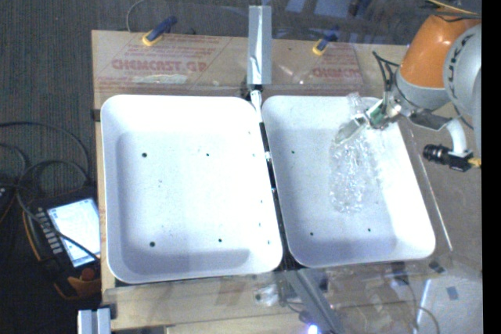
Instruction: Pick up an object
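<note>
Clear plastic bottle (pixel 354 168), crinkled and see-through, is the one object available to pick up; it lies or hangs in the right bin (pixel 301 227), with its body stretched over the bin's white floor and its neck pointing up and away toward the far right corner. Starting nearest the viewer, the front edge of the desk (pixel 196 289) shows a strip of bare wood below both bins. Just beyond it sit the two shallow white bins side by side: the left bin (pixel 117 192) shows a few small dark specks on its floor, and the right bin carries the bottle. Farther back, at the bottle's upper end, the end effector (pixel 374 116) meets the neck of the bottle. Whether it is spread or closed cannot be told, since the transparent plastic blurs into it, so it is unclear whether the bottle is actually gripped. Behind that, the grey arm with its orange band (pixel 430 59) reaches in from the right. At the far edge of the desk stand two small clamps with yellow and blue handles (pixel 159 30) and an upright metal post (pixel 259 43) between the bins. As a judgement, the approach looks done and the end effector is at the bottle, but a secure grasp and a clear lift off the bin floor are not confirmed and remain to be shown.
</note>
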You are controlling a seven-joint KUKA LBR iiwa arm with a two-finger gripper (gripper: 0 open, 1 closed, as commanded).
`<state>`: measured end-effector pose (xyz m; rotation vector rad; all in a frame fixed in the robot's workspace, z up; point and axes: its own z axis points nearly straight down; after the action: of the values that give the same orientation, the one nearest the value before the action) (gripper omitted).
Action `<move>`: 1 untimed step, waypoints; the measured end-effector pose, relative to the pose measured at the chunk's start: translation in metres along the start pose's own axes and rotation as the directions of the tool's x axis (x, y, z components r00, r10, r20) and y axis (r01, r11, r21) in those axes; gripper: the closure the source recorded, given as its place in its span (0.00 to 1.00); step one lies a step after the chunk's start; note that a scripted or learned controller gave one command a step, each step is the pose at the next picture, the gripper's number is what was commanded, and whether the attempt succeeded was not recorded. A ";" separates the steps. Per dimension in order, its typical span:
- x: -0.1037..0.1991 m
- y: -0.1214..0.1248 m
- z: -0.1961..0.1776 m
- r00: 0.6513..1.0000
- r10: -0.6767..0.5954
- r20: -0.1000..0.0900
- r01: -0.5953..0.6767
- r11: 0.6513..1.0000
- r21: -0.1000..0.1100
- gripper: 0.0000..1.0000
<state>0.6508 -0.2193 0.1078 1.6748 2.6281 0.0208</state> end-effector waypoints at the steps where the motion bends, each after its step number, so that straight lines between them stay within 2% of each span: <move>1: 0.057 0.050 -0.097 0.997 0.073 -0.010 -0.072 0.997 0.024 1.00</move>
<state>0.6691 -0.1465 0.2050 1.7821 2.5846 0.0001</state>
